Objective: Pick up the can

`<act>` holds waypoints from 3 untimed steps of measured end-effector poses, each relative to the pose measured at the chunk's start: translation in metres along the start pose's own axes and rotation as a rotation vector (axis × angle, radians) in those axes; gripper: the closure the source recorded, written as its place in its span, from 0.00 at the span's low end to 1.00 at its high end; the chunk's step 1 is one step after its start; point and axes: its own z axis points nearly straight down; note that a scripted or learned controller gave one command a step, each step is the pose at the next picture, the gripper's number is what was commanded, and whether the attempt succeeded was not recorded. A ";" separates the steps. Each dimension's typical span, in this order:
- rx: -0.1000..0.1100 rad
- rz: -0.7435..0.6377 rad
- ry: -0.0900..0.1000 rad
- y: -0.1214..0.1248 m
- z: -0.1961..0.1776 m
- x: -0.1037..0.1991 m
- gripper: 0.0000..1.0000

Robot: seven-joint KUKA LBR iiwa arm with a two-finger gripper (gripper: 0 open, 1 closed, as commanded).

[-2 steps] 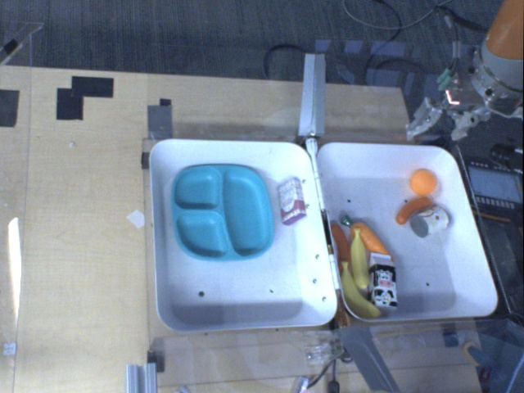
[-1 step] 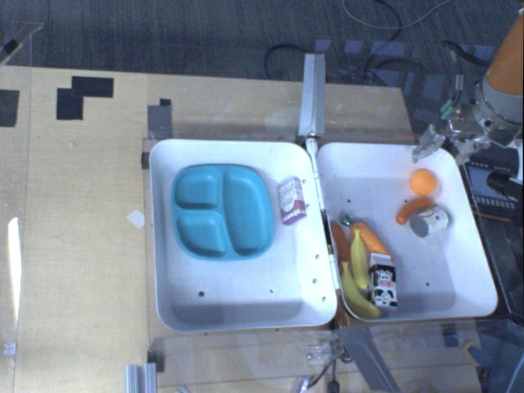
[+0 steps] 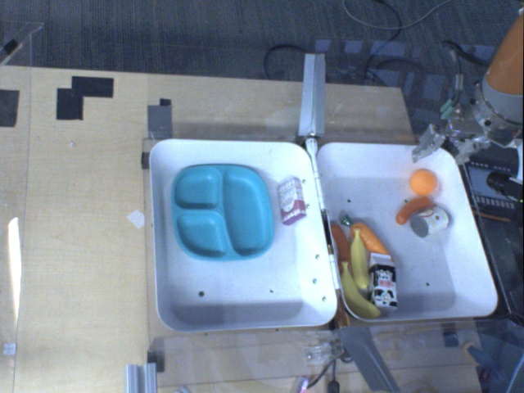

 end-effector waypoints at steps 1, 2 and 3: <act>-0.001 0.017 0.000 -0.056 -0.013 -0.008 0.00; -0.001 0.017 0.001 -0.056 -0.013 -0.008 0.00; -0.001 0.017 0.001 -0.056 -0.013 -0.008 0.00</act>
